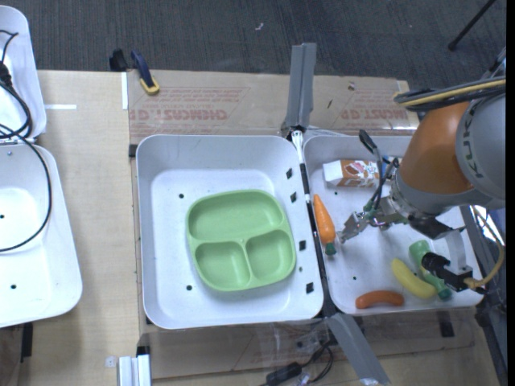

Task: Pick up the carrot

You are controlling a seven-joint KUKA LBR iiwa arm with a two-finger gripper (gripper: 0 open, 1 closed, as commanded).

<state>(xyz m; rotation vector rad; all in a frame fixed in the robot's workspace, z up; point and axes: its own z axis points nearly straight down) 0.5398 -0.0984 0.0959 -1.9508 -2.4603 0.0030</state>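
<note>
The carrot (323,219) is orange with a green tip and lies lengthwise in the right bin (348,289), against its left wall. My gripper (348,227) hangs low over the bin floor just right of the carrot, pointing left and down towards it. It is open, with nothing between the fingers, and a small gap separates them from the carrot. The arm's orange band (438,155) sits above and to the right.
A small white and brown carton (352,172) lies behind the gripper. A yellow banana (412,278), a green toy (422,256) and a reddish sausage (380,299) lie at the bin's front right. In the left bin (161,207) rests a green divided plate (241,240).
</note>
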